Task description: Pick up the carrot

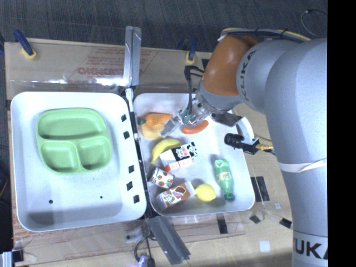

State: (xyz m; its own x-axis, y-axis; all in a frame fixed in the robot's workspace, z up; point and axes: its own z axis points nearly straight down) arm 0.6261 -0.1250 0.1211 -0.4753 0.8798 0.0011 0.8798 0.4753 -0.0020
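Note:
The orange carrot (157, 118) lies at the upper left of the right bin (242, 159), close to the bin's left wall. My gripper (174, 123) reaches down from the right and sits right at the carrot's right end, touching or nearly touching it. The arm's orange band and grey wrist hang above the bin's upper middle and hide part of its floor.
A red sausage-like piece (195, 128) lies just right of the gripper. A yellow fruit (148, 130), a banana (165, 147), a cow-print carton (180, 155), two small cartons (169, 187), a lemon (206, 192) and a green bottle (223, 177) share the bin. The left bin (33, 204) holds a green divided tray (72, 139).

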